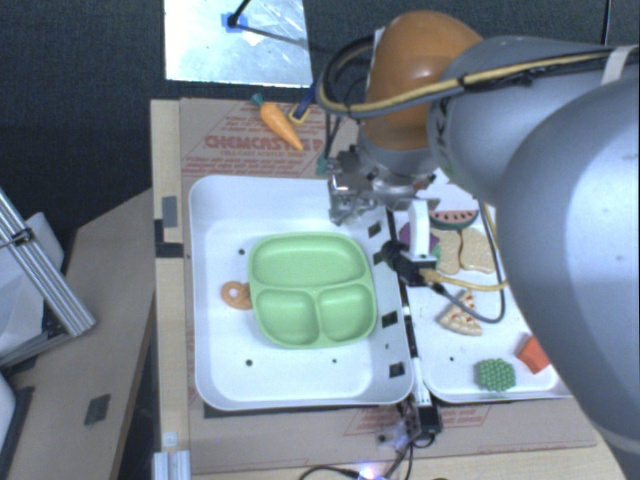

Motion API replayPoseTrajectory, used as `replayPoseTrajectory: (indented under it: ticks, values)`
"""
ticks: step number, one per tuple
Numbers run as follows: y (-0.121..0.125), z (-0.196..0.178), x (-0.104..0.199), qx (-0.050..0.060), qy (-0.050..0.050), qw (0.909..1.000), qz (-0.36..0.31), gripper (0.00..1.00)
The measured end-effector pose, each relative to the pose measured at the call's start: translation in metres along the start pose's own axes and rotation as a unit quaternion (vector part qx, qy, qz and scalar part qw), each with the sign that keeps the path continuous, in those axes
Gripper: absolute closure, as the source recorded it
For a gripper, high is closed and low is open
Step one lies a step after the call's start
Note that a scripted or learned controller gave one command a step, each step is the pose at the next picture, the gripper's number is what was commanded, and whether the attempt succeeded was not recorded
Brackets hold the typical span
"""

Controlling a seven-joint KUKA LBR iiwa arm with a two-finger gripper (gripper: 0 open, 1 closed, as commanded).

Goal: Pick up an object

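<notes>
Two white bins sit side by side on the worktop (170, 268). Left bin (215, 368) holds a green tray (310, 288) and, left of it, a small pretzel (237, 295). Right bin (450, 383) holds toy foods: watermelon slice (455, 214), pizza slice (460, 320), green piece (494, 373). A carrot (280, 125) lies on cardboard at upper centre. The claw (347, 206) hovers over the left bin's upper right corner, just above the tray; its grip cannot be told.

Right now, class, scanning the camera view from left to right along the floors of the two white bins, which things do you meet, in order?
Small orange pretzel-shaped ring → green three-compartment plastic tray → yellow pizza-slice toy → green knobbly round toy → orange block.
</notes>
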State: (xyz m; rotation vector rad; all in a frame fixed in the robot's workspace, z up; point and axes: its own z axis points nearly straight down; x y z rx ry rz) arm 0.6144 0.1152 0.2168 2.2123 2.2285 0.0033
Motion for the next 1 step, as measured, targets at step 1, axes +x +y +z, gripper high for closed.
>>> replayPoseTrajectory:
  ticks: [1]
  values:
    - [-0.0075,0.0008,-0.0124,0.001,-0.001,1.0000,0.004,1.00]
